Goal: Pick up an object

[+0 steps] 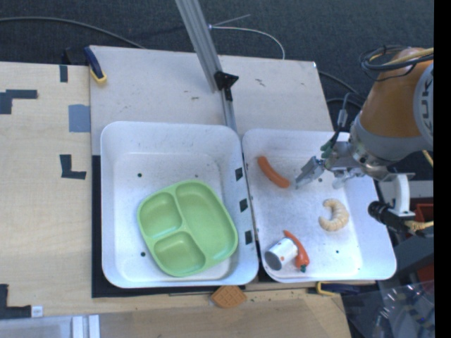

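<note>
So the arm comes in from the right, orange band up top and the grey wrist angled down and leftward over the right bin (366,255). The gripper (318,177) hangs low over the upper middle of that bin, fingers spread apart with nothing between them, one fingertip (303,179) pointing at the orange sausage (273,172), which lies just beside it on the bin floor, not touching as far as I can see. A croissant (334,214) sits a bit below the gripper, and a white cup (280,253) with a small carrot (298,248) against it lies near the front edge. The left bin (123,143) has a green divided plate (187,227).
</note>
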Robot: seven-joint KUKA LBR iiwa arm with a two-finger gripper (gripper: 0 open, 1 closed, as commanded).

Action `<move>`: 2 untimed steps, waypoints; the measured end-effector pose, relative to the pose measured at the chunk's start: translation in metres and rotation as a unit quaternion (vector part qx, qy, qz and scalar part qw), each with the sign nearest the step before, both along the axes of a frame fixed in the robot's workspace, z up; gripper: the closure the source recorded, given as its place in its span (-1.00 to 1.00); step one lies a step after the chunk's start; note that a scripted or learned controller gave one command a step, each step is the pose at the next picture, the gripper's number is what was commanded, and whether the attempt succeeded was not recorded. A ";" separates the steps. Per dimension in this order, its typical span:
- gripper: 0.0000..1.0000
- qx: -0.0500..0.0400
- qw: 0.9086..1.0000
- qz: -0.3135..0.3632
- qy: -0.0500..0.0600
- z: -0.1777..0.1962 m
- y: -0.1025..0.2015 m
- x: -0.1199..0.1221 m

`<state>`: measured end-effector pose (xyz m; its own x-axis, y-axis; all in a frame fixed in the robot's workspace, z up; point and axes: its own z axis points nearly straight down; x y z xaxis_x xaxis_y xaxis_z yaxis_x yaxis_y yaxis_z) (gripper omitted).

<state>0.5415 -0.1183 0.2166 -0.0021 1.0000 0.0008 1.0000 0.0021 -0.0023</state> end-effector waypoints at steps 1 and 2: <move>-1.00 0.000 1.000 0.000 0.000 0.000 0.000 0.000; -1.00 0.000 1.000 0.000 0.002 -0.049 0.000 0.008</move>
